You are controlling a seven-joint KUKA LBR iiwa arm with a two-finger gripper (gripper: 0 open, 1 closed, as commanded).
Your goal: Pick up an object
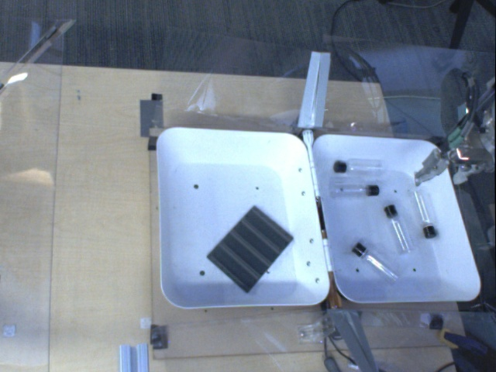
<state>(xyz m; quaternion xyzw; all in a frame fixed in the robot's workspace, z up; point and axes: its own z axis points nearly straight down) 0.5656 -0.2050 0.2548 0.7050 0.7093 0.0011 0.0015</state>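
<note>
Gripper (431,169) at right bin's (465,273) upper right edge; finger state impossible to tell.
Clear black-capped vials (395,225) scattered across right bin, just below and left of gripper; dark ribbed rectangular pad (250,248) lying diagonally in left bin (174,208).

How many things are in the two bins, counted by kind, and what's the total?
Clear vials with black caps, in the right bin: 5, at.
Dark ribbed panel, in the left bin: 1.
Total: 6.
</note>
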